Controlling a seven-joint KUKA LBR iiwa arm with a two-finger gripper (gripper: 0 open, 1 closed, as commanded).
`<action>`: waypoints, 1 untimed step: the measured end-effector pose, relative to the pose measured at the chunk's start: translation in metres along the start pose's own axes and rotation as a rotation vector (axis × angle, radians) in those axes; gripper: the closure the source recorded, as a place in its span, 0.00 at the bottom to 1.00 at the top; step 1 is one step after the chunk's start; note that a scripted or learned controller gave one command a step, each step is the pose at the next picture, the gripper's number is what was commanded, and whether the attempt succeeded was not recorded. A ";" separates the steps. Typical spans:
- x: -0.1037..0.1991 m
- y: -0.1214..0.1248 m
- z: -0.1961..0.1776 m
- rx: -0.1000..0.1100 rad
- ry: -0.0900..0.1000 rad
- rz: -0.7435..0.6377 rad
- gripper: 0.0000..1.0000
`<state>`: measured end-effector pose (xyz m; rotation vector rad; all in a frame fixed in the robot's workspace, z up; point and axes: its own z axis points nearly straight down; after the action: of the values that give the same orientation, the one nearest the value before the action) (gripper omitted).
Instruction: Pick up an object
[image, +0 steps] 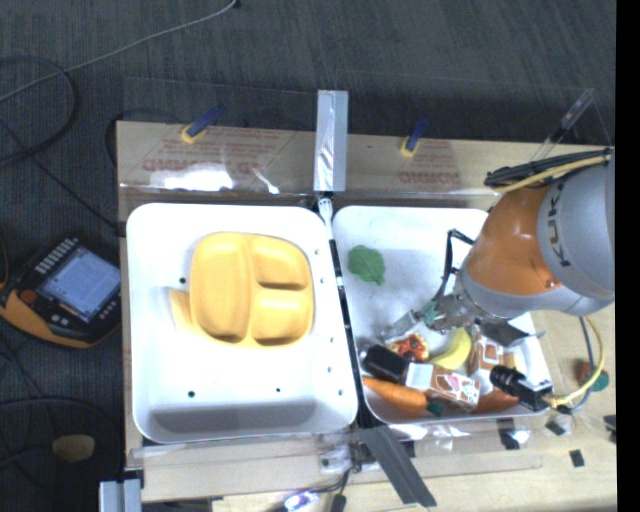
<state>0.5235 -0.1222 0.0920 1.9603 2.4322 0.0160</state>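
My gripper hangs low in the right bin, just above a heap of objects at the bin's front. Under and beside it lie a yellow banana, a small red and orange item and a black object. An orange carrot lies along the front wall, with a colourful printed packet to its right. A green leafy piece sits alone at the bin's back left. Nothing can be seen held by the gripper.
The left bin holds a yellow divided tray lying across its middle. A metal divider stands at the back between the bins. A handheld device lies on the floor at far left.
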 end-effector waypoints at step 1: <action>-0.010 0.018 0.003 0.011 0.007 0.257 0.00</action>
<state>0.5435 -0.1284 0.0896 2.2658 2.1702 0.0122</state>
